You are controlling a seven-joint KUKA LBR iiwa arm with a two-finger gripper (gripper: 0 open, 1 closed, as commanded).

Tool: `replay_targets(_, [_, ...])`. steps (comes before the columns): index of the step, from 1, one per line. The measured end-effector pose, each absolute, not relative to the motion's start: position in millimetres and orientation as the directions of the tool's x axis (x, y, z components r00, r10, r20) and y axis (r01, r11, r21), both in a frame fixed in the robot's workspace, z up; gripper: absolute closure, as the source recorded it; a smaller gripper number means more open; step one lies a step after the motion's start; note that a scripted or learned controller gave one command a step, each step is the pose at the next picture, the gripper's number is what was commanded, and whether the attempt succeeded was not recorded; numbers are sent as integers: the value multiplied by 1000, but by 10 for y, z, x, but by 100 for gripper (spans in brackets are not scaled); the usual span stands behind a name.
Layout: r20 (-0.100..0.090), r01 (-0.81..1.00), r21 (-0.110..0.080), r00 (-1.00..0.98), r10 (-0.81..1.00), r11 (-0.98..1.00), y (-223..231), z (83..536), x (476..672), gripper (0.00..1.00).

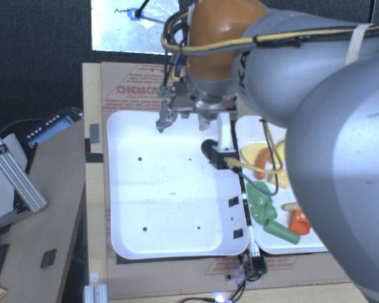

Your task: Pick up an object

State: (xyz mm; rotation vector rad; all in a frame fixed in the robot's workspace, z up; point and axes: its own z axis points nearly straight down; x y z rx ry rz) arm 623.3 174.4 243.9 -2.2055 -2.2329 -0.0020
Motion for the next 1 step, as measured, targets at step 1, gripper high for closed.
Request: replay_targets(1, [6, 1000, 8, -12, 1000, 12, 2401, 3248, 5954, 0])
